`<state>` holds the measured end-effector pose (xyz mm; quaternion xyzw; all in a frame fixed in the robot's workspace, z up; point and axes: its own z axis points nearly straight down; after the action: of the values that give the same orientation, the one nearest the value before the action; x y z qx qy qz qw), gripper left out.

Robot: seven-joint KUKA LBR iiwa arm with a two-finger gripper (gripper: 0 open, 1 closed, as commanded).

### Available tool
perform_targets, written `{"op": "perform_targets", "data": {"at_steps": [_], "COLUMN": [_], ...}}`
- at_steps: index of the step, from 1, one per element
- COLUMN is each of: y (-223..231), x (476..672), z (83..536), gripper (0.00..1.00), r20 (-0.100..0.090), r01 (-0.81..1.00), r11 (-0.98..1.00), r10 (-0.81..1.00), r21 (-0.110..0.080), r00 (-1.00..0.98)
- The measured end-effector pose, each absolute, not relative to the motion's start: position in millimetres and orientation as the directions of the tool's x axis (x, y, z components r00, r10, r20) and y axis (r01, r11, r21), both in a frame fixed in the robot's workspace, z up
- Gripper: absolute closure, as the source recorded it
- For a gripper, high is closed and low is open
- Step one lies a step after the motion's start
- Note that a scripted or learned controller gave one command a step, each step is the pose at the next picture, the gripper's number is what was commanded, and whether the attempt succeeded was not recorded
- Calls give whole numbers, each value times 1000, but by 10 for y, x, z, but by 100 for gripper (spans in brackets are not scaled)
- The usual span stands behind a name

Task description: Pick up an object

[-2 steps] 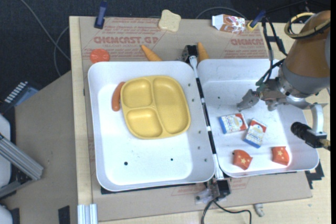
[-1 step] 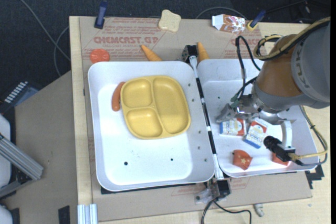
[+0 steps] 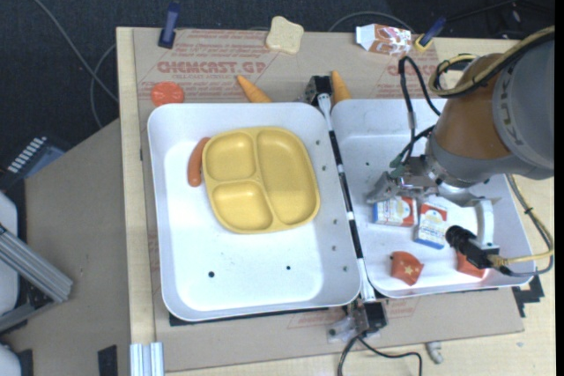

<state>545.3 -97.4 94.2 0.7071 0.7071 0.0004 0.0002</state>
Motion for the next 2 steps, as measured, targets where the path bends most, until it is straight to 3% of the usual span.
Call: {"op": "perform_targets", "data": {"at_steps": [1,2], "y": [-468,-188], "x": [5086,5729], "z": [1847,1845], "gripper": [100,100], "r20": [0,0], "r01": [1000,1000], "r11": [1,1], "r10": [1000,1000], "r21": [0,1], "r00": [-1,-1]}}
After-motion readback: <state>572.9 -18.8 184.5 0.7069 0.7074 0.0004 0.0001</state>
